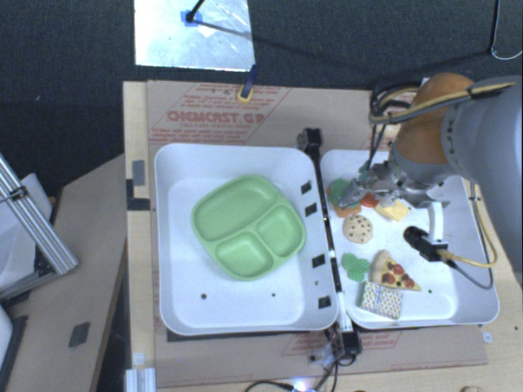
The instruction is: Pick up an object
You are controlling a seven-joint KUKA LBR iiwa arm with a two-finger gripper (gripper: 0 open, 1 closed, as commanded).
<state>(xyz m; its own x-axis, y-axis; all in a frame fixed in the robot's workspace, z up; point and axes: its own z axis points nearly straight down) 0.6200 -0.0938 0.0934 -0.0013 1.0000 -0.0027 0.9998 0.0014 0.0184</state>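
Even overhead lighting, moderately bright, white bins (245, 158) near overexposed, glare on foil sheet (194, 21) at top, soft faint shadows, slight overall softness, dark surround underexposed

Two white bins (176, 243); one green tray (248, 227); one cookie (357, 229); one pizza slice (394, 273).

Bench (98, 219) bears cardboard sheet (212, 113); two bins (176, 219).
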